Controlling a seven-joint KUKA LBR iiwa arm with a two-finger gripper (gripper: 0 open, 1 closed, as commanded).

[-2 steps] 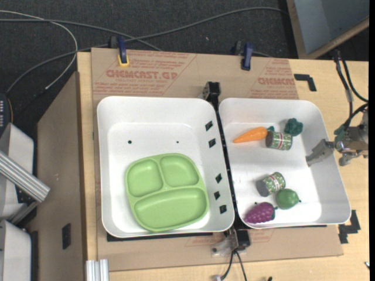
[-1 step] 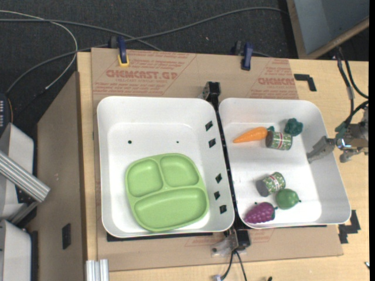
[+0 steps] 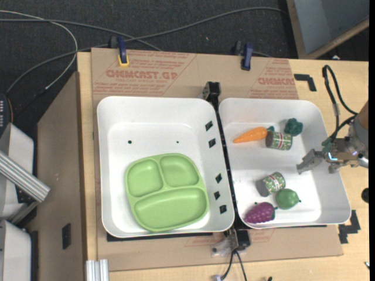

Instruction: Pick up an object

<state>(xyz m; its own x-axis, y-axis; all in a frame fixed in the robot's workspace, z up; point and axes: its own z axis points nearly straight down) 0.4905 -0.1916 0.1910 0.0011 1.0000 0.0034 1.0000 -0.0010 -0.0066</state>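
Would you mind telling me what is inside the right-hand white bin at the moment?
The right bin holds a carrot, two small cans, a dark green toy, a green apple and purple grapes. The pincer covers a little floor near the right wall.

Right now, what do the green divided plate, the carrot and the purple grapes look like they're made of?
Green divided plate: likely molded plastic, matte, uniform colour with soft rounded ridges between its three sections.
Carrot: probably plastic toy food, smooth, evenly orange with a green tip.
Purple grapes: seemingly plastic or rubber, one bumpy cluster with a faint sheen; which one is unclear.
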